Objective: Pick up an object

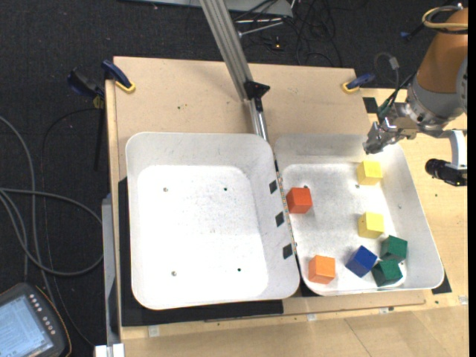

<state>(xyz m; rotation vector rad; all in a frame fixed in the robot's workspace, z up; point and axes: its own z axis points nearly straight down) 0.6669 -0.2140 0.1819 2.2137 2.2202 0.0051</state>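
From my console I see the gripper (pixel 375 141) hovering at the right bin's (pixel 420 207) far edge, its grip state impossible to tell, with the nearest yellow cube (pixel 370 171) lying just nearward of it, slightly left, inside that bin.

Blue clamps (pixel 117 76) grip the wooden bench (pixel 186 95); a tablet (pixel 26 326) lies at lower left.

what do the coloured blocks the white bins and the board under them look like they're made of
Blocks, such as the orange block and blue block: probably painted wood or solid plastic; flat saturated colour, crisp edges, matte faces.
White bins: likely moulded plastic; rounded corners, smooth shallow rim, slight sheen, dark speckling.
Board: looks like unfinished fibreboard or plywood; even tan, dull surface.
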